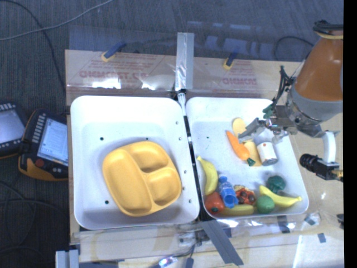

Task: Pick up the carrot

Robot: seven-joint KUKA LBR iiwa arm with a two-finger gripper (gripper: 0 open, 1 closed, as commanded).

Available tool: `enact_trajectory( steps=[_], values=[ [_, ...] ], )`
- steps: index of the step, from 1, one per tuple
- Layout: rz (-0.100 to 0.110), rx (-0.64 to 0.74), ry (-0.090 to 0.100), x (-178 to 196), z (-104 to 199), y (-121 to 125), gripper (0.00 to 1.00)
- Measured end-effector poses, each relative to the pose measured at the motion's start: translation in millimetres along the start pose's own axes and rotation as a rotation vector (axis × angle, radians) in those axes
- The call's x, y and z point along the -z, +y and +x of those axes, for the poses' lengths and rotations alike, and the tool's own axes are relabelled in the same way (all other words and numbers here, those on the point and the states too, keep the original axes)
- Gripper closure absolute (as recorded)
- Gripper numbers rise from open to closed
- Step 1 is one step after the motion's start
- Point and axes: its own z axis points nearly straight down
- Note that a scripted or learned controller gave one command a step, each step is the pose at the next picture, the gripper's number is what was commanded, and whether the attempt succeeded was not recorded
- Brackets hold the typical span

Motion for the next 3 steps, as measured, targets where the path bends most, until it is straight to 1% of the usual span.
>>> enact_trajectory(
  steps=[1,2,3],
  values=[
    [0.000,0.007,-0.001,-50,-13,1,0.00],
    [-0.008,0.087,0.000,-148,-26,42,0.00],
    [-0.007,0.086,0.000,-139,-27,41,1.00]
  ],
)
